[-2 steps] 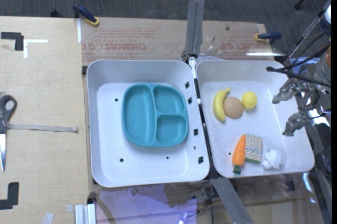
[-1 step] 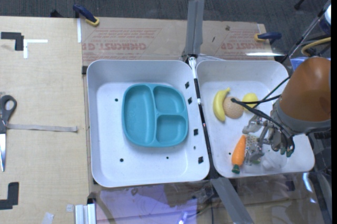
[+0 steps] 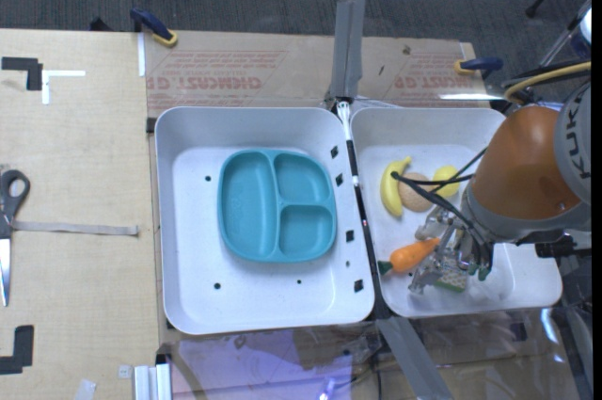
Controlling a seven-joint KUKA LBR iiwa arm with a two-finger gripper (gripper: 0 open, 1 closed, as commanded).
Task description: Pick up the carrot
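Observation:
The carrot (image 3: 409, 256), orange with a small green end, lies near the front left of the right white bin (image 3: 527, 299). My gripper (image 3: 435, 271) hangs low over the bin, right beside the carrot's right end and partly over it. I cannot see whether it touches the carrot. The grey arm with its orange band (image 3: 522, 168) reaches in from the right and hides the bin's right middle.
Behind the carrot lie a yellow banana (image 3: 391, 189), a tan round item (image 3: 412, 192) and another yellow piece (image 3: 446, 176). The left bin (image 3: 188, 295) holds a teal divided plate (image 3: 277, 204). Scissors (image 3: 9, 200) rest on the bench far left.

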